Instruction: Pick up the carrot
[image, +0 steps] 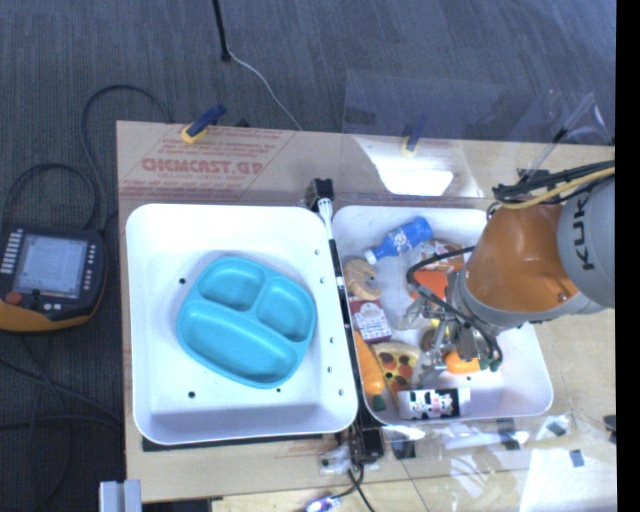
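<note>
The carrot (369, 370) is a long orange piece lying along the left wall of the right bin (535, 395), near its front corner. My gripper (448, 345) hangs low over the middle of that bin, under the orange wrist band (515, 265), about a hand's width to the right of the carrot. A small round orange item (463, 363) sits right below and beside the gripper, partly hidden by it. I cannot make out whether it touches the gripper.
The right bin is crowded: a blue-and-white bottle (400, 240), a red-and-white packet (372, 322), a pizza-slice toy (398, 362) and a black-and-white box (432, 403). A blue divided plate (247, 318) lies in the left bin (160, 400). A pendant (45, 275) rests off the bench at left.
</note>
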